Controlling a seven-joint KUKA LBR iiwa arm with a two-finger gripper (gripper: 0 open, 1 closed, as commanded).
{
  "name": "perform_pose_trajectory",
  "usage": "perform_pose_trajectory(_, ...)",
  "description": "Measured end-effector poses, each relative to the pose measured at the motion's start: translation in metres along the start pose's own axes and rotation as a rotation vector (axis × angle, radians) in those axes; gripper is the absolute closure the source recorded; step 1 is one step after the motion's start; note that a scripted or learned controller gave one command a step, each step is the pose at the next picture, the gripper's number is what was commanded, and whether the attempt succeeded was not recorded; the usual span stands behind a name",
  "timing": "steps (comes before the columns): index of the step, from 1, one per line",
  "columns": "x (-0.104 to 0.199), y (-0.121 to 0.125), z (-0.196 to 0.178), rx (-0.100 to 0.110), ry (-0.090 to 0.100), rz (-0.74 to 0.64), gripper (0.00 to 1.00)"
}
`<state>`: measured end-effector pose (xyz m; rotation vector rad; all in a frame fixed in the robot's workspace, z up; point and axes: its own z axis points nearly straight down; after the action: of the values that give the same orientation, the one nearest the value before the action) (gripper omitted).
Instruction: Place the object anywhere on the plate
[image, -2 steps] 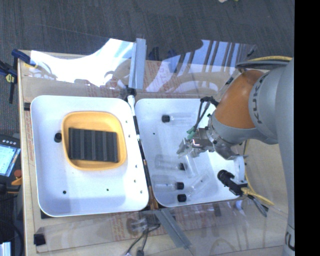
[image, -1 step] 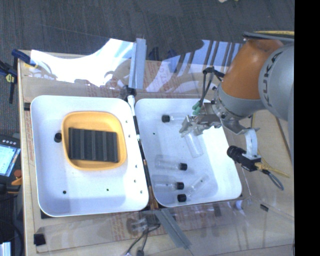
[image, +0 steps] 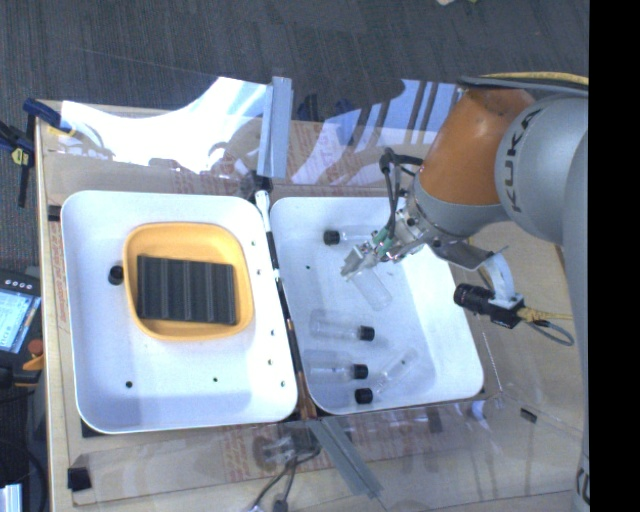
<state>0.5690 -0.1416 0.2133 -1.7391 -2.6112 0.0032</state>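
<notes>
Clear plastic vials (image: 340, 328) lie beneath metal fingers (image: 358, 262); their spread cannot be told.

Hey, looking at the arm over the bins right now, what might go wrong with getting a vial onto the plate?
1. The vials are clear and lie flat in the right bin, so the gripper may close on nothing.
2. Several lie close together near the bin's front, so a grab could nudge neighbours.
3. The yellow plate holds a ridged black insert; a round vial may roll there.
</notes>
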Motion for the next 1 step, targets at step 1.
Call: perform_pose_trajectory(1,0.0232,-0.0068,0.0148,0.0,0.0,-0.283,1.0)
